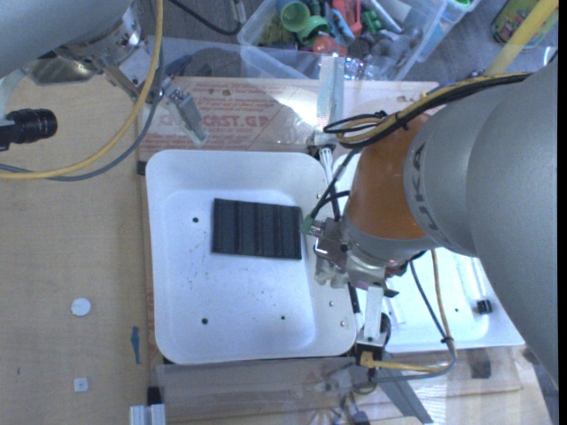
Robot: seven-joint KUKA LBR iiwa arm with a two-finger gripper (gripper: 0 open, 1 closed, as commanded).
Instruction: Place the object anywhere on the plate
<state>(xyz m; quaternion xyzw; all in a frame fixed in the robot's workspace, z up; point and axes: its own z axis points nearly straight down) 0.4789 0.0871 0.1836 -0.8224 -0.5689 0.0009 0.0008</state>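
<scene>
A black ribbed rectangular plate [257, 229] lies flat in the left white bin [177, 264], toward its back. My gripper [344, 266] hangs at the bin's right rim, over the seam between the two bins and just right of the plate. The orange-banded wrist covers it from above. I cannot make out anything held under it. A small black thing [483, 306] lies in the right bin [461, 326], most of which the arm hides.
A clear tub of colourful toys [354, 16] stands behind the bins. A printed cardboard sheet [239, 118] lies at the left bin's back edge. Yellow cables [133, 122] loop over the bench's left side, near a black cylinder [27, 127].
</scene>
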